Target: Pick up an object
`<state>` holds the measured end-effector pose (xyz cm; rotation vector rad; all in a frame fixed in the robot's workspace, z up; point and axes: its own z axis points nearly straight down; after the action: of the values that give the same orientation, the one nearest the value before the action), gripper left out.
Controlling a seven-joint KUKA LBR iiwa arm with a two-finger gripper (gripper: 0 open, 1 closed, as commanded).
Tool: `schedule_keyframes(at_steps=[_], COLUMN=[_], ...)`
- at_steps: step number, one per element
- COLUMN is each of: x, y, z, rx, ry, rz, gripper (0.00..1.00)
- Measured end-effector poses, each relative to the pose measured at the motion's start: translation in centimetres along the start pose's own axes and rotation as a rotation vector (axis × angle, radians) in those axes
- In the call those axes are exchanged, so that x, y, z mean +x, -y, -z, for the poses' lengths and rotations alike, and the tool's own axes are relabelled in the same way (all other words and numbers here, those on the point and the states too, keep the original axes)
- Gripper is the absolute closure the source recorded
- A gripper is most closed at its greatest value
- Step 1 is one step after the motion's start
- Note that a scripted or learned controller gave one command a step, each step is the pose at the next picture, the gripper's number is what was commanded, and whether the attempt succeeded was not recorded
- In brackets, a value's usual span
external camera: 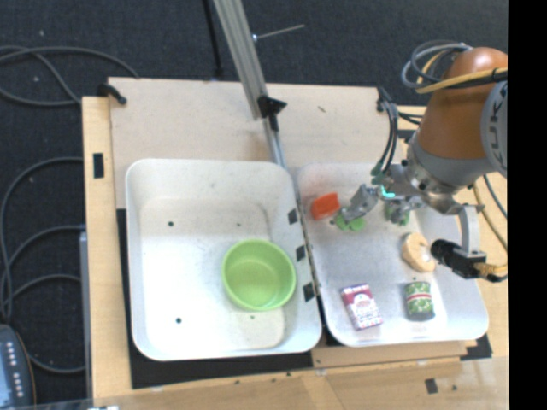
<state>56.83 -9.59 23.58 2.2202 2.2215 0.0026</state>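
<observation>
My gripper [380,209] hangs over the back part of the right bin [461,314], open, with nothing between its fingers. Its left finger [362,202] ends right by a small green object [349,221]; whether they touch I cannot tell. An orange block [325,205] lies just left of that, near the bin's left wall. A beige rounded piece [417,251] rests below the right finger. Toward the front of the bin lie a red box [361,306] and a green can [418,300].
A green bowl [259,274] sits in the left bin [154,229], near its right wall. A metal post [248,54] slants up from between the bins at the back. A black cable fitting [457,259] of the arm overhangs the right bin's right side.
</observation>
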Motion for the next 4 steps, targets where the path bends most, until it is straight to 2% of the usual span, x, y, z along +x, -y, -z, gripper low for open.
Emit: schedule_keyframes(at_steps=[1,3,4], x=[-0.6,-0.6,-0.6], y=[0.7,-0.1,-0.3], z=[-4.6,-13.7,-12.4], rx=[0.006,0.004,-0.003], ry=[0.003,0.003,0.001], rz=[-0.002,-0.003,-0.010], gripper=[0.00,0.00,1.00])
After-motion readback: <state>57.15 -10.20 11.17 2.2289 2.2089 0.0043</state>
